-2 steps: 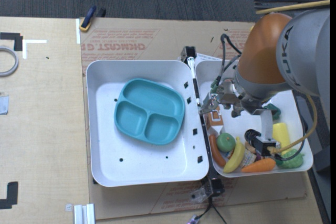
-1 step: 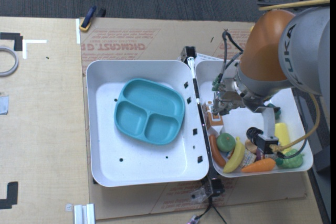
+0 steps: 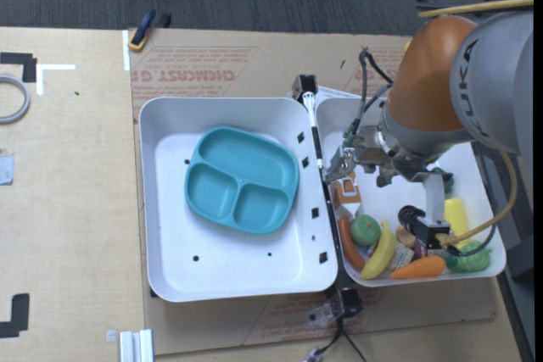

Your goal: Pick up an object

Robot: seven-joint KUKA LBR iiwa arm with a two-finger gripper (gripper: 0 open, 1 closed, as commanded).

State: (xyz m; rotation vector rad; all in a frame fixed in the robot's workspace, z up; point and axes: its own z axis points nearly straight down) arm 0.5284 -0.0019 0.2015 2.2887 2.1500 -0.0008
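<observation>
At centre frame the left bin (image 3: 161, 208) holds a teal plate (image 3: 242, 181), while rightward the pincer (image 3: 356, 161), its spread impossible to tell, hangs over the right bin (image 3: 465, 158) with its banana (image 3: 379, 254), carrot (image 3: 417, 268) and apple (image 3: 366, 229), nothing apparently lifted yet.

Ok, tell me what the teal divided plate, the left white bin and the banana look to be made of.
Teal divided plate: likely moulded plastic, matte, one even colour with soft rounded edges. Left white bin: seems thin plastic or coated sheet, smooth. Banana: probably a plastic toy, uniformly yellow; too small to be sure.
</observation>
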